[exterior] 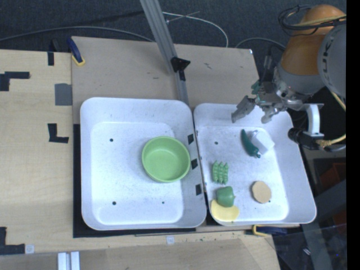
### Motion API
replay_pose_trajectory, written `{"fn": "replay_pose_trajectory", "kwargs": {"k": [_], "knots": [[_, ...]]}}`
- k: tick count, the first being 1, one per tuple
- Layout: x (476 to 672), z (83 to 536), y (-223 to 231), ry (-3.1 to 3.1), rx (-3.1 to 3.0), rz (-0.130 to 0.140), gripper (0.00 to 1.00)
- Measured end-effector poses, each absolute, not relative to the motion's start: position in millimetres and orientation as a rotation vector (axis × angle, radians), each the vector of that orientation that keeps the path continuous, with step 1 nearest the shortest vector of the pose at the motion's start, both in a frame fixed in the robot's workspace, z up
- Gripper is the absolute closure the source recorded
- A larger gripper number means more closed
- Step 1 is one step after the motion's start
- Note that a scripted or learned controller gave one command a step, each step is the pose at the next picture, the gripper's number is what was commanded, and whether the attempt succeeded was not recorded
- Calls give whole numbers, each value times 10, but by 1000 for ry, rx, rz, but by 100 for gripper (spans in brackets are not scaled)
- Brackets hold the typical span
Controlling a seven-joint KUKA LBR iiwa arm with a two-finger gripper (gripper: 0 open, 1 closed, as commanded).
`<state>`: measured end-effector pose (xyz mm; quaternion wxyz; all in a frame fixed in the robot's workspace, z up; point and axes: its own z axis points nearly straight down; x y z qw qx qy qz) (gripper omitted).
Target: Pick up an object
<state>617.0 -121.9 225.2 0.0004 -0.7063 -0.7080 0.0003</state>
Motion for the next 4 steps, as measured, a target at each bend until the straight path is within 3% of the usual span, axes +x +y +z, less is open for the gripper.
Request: {"fn": "replay_pose_trajectory", "kwargs": {"k": [1,3,4], "knots": [[6170,2253,-1219,-2224,-2218,1,0],[6054,1146,-1272,-2220,-2217,8,0],[6052,876,-1266,-2224,-2219,4,0]]}}
